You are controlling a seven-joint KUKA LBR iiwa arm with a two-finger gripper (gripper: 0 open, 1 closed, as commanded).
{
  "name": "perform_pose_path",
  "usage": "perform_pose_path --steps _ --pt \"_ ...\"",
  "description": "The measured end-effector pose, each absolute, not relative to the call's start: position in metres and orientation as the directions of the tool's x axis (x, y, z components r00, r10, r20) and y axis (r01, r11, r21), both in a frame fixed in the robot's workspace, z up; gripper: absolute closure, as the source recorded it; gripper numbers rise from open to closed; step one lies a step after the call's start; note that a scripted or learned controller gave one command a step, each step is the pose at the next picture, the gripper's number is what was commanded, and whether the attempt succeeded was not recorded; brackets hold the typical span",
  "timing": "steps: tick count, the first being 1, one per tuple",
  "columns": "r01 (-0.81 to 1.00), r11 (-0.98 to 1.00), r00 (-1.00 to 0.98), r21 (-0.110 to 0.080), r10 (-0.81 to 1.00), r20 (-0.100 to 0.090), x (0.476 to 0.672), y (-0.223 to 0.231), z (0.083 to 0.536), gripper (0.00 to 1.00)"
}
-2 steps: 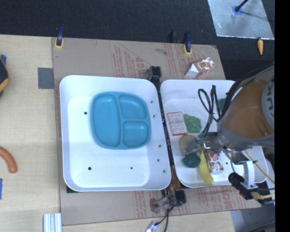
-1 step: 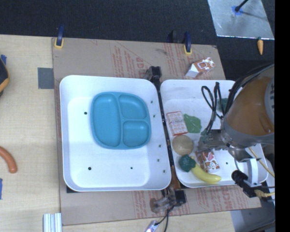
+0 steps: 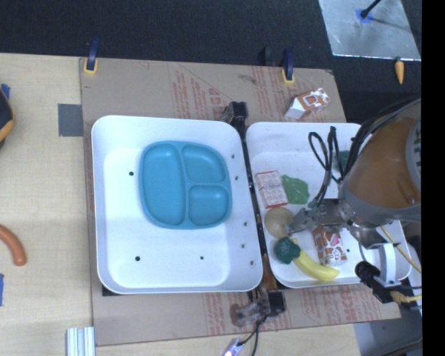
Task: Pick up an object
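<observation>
Banana (image 3: 316, 268) just below the hand (image 3: 305, 219), light, smooth, slippery, best pinched across its curved middle; hand's opening hard to tell, nothing visibly held.

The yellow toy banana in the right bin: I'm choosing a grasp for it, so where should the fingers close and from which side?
Grip the yellow toy banana across its narrow middle, coming straight down from above, fingers crosswise to its length. It lies flat and slanted near the front wall of the right white bin, with a dark green round object touching its upper left end, so a mid-body grasp probably leaves most room.
</observation>
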State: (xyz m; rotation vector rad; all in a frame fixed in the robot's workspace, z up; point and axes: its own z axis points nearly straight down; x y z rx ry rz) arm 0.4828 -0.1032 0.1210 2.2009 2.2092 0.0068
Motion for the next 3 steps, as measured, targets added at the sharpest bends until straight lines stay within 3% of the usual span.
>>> perform_pose_path --steps 1,2,3 --pt "1.0 0.009 -0.009 0.02 1.0 -0.005 0.484 -0.12 0.106 0.0" --pt "1.0 0.007 -0.007 0.028 1.0 -0.017 0.486 -0.126 0.119 1.0" --pt "1.0 0.007 -0.007 0.027 1.0 -0.017 0.485 -0.126 0.119 0.0"
